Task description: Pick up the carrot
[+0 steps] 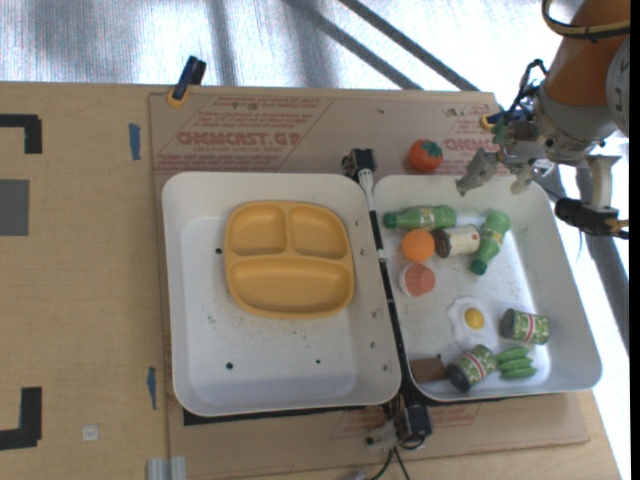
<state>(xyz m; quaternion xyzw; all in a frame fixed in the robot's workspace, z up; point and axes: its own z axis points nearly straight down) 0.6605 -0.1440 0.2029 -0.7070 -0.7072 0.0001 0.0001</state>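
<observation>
Orange and rounded, the carrot (418,245) lay in the right bin (570,298), just below a lying green bottle (420,216) and beside a small can (460,240). A red slice (418,280) sat under it, and a fried egg (468,316) lay lower down. The gripper (497,176) hung over the bin's far edge, well apart from the carrot, its fingers spread and nothing between them. The left bin (200,368) held a yellow divided plate (289,257). A red tomato (425,155) rested on the cardboard outside.
</observation>
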